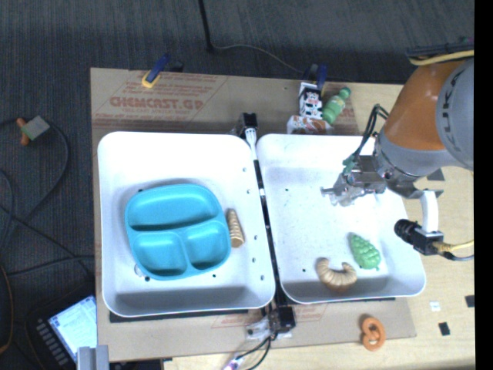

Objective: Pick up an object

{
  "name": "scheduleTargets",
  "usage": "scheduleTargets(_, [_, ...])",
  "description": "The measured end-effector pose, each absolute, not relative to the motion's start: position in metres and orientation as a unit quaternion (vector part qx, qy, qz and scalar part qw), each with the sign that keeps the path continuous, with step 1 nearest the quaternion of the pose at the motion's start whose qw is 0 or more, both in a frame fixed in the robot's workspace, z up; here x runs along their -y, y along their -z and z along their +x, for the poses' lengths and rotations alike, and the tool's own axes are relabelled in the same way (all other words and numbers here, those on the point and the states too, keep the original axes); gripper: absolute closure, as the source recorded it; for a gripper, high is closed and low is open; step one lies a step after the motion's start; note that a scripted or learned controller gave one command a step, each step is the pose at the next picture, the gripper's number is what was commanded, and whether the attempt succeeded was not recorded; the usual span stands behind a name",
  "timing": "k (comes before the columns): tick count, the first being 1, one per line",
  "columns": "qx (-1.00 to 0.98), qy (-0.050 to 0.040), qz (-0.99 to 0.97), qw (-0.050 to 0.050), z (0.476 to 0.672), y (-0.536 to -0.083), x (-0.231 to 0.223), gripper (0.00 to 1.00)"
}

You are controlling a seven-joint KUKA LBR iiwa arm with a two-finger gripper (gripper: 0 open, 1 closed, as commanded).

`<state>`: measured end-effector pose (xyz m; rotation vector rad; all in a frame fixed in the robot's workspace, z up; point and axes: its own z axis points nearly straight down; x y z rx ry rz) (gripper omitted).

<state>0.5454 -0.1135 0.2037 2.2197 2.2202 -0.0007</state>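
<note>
In the right bin (308, 160) a green knobbly toy (364, 251) lies near the front right, and a tan curved croissant-like toy (336, 274) lies just in front of it. My gripper (344, 193) hangs over the right bin's middle right, above and behind the green toy. Nothing shows between its fingers. In the left bin (115, 160) a blue divided tray (177, 230) sits in the middle, with a small tan bread-like toy (234, 227) against its right side.
Behind the bins stand a small printed box (308, 106) and a green figure (333, 106) on the cardboard. A blue clip (155, 70) lies at the back left. An orange ring (373, 331) lies on the bench in front of the right bin.
</note>
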Motion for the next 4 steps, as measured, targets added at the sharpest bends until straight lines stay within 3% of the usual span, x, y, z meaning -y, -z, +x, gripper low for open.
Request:
scheduleTargets(1, [-0.707,0.0007,0.707,0.0,0.494,-0.212,0.075,1.0])
scheduleTargets(2, [-0.707,0.0008,0.707,0.0,0.494,-0.212,0.075,0.0])
scheduleTargets(3, [-0.706,-0.0015,0.708,0.003,0.486,-0.087,0.107,0.0])
scheduleTargets(4, [-0.707,0.0004,0.707,-0.001,0.483,-0.097,0.108,0.0])
